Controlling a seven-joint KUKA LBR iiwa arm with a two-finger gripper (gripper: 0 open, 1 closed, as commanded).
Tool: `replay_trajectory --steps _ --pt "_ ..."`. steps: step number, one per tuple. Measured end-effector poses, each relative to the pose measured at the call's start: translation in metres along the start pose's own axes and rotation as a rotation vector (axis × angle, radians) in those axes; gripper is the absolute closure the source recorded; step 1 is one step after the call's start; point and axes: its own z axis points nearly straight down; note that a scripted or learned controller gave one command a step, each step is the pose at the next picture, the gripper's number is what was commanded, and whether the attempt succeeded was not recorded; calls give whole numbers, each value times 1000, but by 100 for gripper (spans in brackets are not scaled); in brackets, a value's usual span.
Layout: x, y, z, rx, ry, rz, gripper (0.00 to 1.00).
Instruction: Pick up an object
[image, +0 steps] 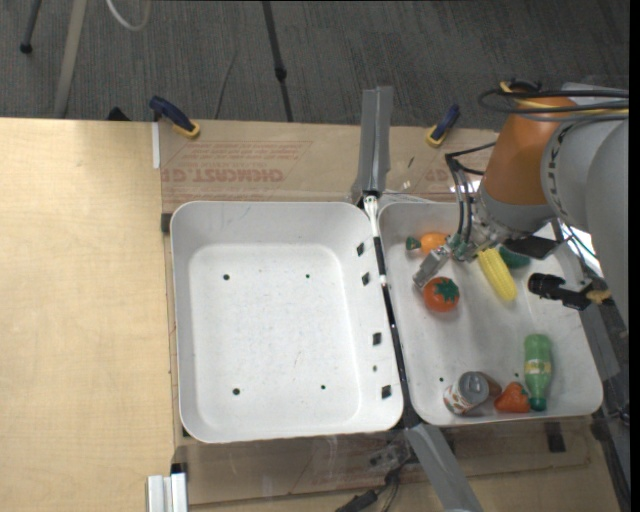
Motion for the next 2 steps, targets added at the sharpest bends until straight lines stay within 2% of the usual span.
replay_trajectory --steps 1,2 --pt "30 -50 -2 -10 -5 190 0" --pt "-22 8 2 5 3 231 0"
